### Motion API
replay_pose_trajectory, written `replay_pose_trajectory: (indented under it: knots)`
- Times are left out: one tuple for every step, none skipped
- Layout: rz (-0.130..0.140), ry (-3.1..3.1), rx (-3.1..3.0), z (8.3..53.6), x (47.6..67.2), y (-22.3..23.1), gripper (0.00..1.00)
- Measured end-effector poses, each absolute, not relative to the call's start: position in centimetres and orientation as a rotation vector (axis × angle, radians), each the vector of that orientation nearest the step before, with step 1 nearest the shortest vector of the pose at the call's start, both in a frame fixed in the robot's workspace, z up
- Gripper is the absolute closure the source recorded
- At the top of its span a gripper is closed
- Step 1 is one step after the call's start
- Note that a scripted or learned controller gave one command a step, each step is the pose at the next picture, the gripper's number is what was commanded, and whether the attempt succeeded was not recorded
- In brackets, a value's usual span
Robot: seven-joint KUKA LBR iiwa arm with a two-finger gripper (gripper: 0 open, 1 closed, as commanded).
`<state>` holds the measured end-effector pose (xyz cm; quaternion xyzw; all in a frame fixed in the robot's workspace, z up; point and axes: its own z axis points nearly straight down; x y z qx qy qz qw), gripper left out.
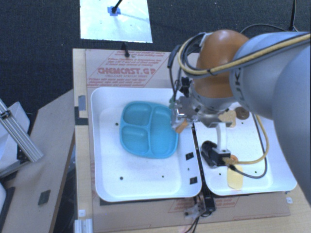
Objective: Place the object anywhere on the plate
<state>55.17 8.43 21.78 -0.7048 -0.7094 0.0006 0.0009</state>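
Note:
A blue divided plate (146,130) lies in the left bin (109,178), towards its right side. My gripper (179,117) hangs over the plate's right rim, close to the wall between the two bins. A small orange-tan piece (181,126) shows right under the gripper's tip, at the plate's edge. The view is too tight to tell whether it is gripped or merely lies there. The arm's orange band and grey body cover much of the right bin's far half.
The right bin (272,178) holds a pale yellow object (234,178) near its front edge, a small orange thing (233,158), a tan piece (226,118) and a brown round thing (241,113). A metal rail (19,135) lies to the bench's left.

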Motion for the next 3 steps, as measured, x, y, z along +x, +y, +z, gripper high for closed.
replay_pose_trajectory:
  knots:
    - [0.001, -2.228, -2.212, 22.5, 52.8, 11.9, 1.00]
    - [-0.001, -2.224, -2.220, 21.5, 53.9, 11.6, 1.00]
    - [-0.001, -2.223, -2.220, 21.5, 53.9, 11.6, 0.00]
